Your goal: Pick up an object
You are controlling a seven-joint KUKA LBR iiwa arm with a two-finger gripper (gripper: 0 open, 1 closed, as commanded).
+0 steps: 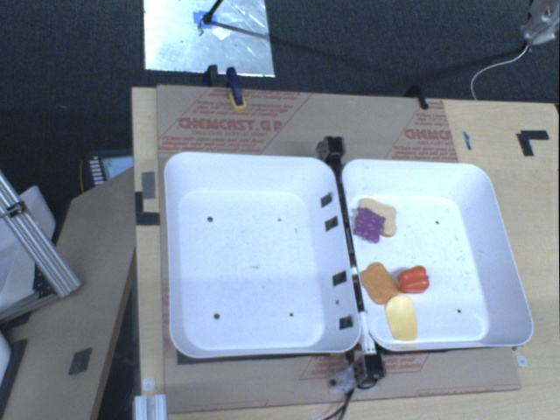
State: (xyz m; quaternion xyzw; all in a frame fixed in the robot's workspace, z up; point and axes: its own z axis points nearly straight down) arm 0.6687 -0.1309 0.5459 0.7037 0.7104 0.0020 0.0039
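Observation:
Several small toy foods lie in the right bin (490, 234), along its left side. A purple bunch of grapes (367, 225) rests against a pale tan piece (385, 213) near the divider. Lower down, an orange-brown piece (379, 283) touches a red pepper (414, 279) on its right. A yellow oval piece (402, 318) sits just below those two, near the bin's front wall.
The left bin (249, 252) stands beside the right one, joined by a black hinge strip (343, 243). A shiny metal sheet (208, 23) lies on the dark floor behind the bench. A pale grey part with a white cable (541, 20) hangs at the top right corner.

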